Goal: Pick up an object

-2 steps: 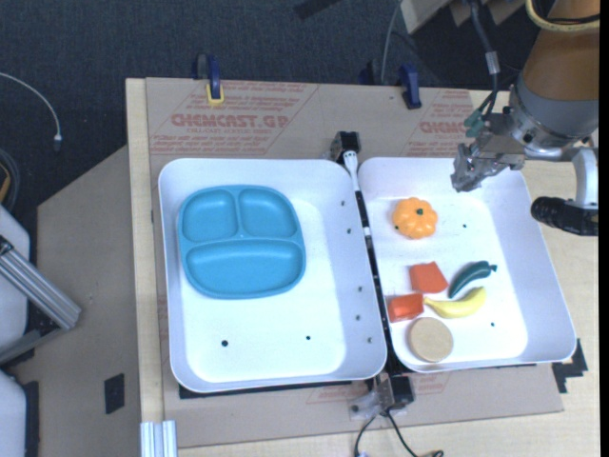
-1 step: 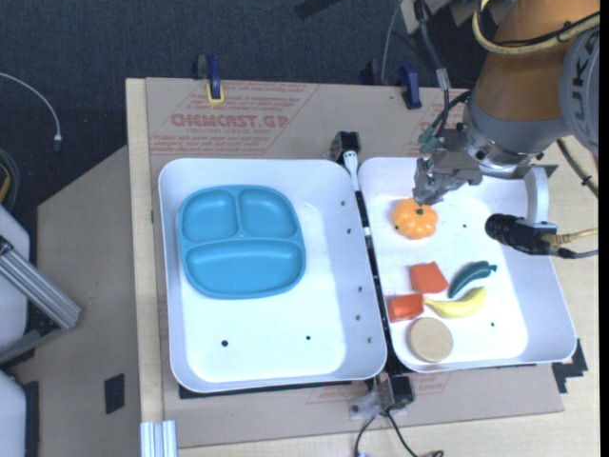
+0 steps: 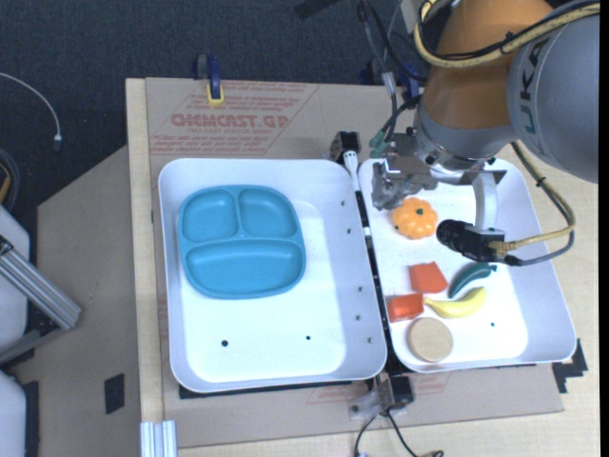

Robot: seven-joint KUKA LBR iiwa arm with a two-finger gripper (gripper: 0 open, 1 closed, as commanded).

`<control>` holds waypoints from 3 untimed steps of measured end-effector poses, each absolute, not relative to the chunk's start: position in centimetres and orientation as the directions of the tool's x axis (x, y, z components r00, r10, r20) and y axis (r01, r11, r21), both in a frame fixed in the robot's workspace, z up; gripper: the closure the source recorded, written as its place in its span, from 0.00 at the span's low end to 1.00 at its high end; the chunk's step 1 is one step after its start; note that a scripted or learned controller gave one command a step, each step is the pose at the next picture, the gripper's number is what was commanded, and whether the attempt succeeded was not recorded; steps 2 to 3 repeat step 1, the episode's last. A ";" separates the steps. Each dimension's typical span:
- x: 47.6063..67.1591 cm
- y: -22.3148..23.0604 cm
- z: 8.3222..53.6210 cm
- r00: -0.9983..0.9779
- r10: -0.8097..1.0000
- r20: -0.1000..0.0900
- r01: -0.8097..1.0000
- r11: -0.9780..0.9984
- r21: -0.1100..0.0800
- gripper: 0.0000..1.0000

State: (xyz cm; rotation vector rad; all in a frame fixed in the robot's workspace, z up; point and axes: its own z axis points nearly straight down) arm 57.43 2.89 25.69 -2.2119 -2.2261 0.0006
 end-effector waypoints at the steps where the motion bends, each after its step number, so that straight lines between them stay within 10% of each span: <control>1: 55.5 8.0 25.1 -0.005 1.000 0.001 1.000 0.005 -0.004 1.00; 3: 55.5 8.0 25.1 -0.005 1.000 0.001 1.000 0.005 -0.004 1.00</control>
